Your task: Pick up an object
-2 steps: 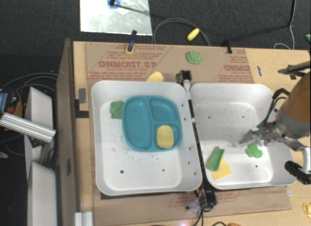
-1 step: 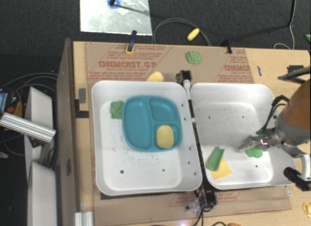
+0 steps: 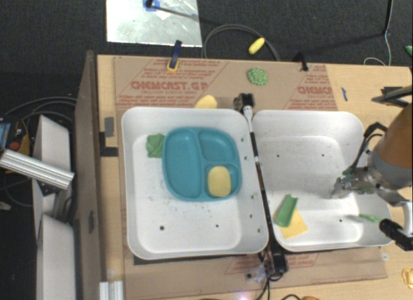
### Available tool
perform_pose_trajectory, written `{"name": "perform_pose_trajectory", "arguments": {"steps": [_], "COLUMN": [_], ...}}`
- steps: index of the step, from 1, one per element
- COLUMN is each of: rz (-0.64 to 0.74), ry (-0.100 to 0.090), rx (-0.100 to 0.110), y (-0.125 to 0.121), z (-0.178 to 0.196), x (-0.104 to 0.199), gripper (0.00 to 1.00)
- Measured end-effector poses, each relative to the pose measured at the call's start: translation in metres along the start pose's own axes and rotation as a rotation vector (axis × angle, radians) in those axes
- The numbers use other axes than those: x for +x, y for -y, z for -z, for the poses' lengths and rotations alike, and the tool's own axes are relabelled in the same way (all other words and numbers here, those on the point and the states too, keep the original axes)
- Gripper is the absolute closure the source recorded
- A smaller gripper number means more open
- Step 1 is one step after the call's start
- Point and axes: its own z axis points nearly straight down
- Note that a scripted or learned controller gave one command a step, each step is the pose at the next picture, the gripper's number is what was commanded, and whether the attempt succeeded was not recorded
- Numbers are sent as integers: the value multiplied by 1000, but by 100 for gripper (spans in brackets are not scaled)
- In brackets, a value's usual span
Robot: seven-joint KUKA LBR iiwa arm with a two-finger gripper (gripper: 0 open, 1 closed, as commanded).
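The arm (image 3: 395,147) reaches in from the right, its gripper (image 3: 348,186) low over the right bin.

Two bins sit side by side on the tabletop (image 3: 103,182). In the left bin (image 3: 139,228) a divided tray (image 3: 187,163) lies near the middle, with a rounded piece (image 3: 219,180) in its near right compartment and a small leafy scrap (image 3: 155,144) touching its left edge. In the right bin (image 3: 310,131) a sponge (image 3: 289,217) lies at the near left corner, and the claw (image 3: 352,184) stands over the right side.
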Motion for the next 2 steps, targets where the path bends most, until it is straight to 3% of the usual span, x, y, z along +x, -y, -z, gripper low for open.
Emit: {"name": "perform_pose_trajectory", "arguments": {"steps": [1, 2], "rz": [7, 9], "ry": [3, -1], "rx": [-9, -3], "y": [-47, -50], "z": [99, 154], "x": [0, 44], "gripper": [100, 100]}}
